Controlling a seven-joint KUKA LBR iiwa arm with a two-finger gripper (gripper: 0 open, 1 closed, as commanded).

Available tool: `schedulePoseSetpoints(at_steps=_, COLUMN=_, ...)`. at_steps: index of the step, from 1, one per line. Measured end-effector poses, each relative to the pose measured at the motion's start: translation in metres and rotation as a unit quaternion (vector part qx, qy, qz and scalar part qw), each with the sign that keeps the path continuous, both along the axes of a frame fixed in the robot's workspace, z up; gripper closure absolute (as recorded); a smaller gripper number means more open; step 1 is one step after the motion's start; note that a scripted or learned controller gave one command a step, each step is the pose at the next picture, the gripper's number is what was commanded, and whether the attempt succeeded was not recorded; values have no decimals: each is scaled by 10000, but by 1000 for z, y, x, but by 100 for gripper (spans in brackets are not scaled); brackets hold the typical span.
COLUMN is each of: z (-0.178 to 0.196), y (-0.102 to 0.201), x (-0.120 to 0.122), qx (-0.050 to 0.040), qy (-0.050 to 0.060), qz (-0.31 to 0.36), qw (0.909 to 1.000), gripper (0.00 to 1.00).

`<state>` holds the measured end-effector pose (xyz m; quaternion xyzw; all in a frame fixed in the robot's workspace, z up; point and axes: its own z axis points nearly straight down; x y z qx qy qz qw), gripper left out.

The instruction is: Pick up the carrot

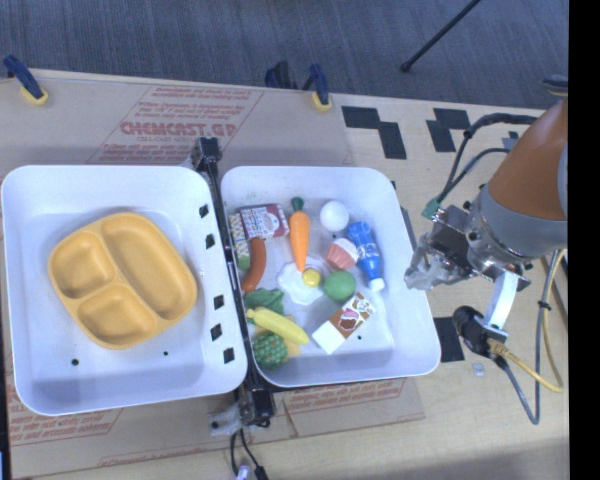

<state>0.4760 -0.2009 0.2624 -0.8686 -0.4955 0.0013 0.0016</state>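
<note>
The worktop (460, 438) is covered with brown cardboard sheets and carries two shallow white bins side by side. The left bin (20, 298) holds a yellow divided plate (122, 278) with three compartments, lying tilted within it. The right bin (405, 313) is crowded with toy food. The grey arm with its orange band (535, 173) reaches in from the right and stops outside the right bin, beside its right wall. The gripper (425, 268) hangs over the cardboard just off that wall, well apart from the food; whether the jaws are open or closed cannot be told, and nothing is seen between them.

Inside the right bin, the carrot (299, 238) lies near the middle of the upper half, orange with a green top pointing toward the far wall. To its left sit a red-and-white box (258, 222) and a reddish sausage (256, 262). To its right are a white egg (334, 215), a blue bottle (365, 253) and a small pink cup (342, 254). Below the carrot lie a fried egg (300, 283), a green round fruit (340, 286), a banana (276, 324), a small carton (344, 322) and a pineapple piece (270, 349).
</note>
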Motion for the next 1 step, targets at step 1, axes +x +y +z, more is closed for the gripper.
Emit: schedulePoseSetpoints(at_steps=1, z=6, y=-3, x=0, qx=-12, qy=-10, qz=-162, qw=9999, gripper=100)
